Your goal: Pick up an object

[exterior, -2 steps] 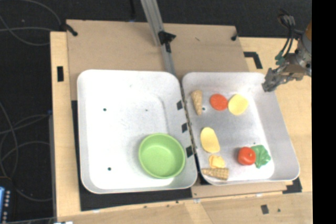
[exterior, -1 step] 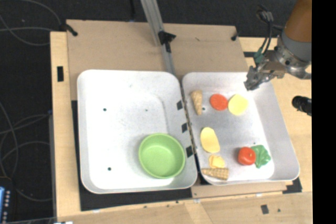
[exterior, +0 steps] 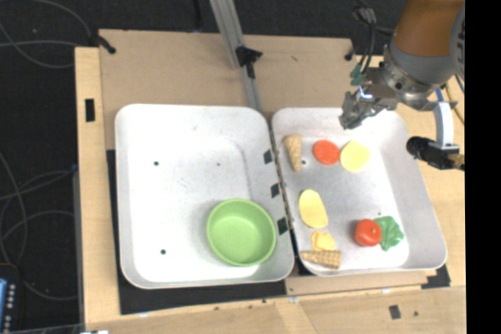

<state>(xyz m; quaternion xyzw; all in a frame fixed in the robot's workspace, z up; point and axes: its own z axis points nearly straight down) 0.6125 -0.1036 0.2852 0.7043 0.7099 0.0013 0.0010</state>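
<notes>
My gripper (exterior: 351, 119) hangs over the far edge of the right bin (exterior: 415, 192), just above and behind a round yellow piece (exterior: 355, 157). Nothing shows between its fingers. Beside the yellow piece lies an orange-red round piece (exterior: 326, 152), and a tan cone-shaped piece (exterior: 293, 150) rests by the bin's left wall. Nearer the front sit a yellow oval piece (exterior: 313, 208), a small yellow chunk (exterior: 322, 239), a waffle cone (exterior: 322, 257) and a red tomato with green leaves (exterior: 376, 232).
The left bin (exterior: 156, 168) holds a green bowl (exterior: 241, 231) at its front right. A grey metal pole (exterior: 227, 16) slants up from between the two bins. Brown bench surface borders the bins, with dark floor and cables beyond.
</notes>
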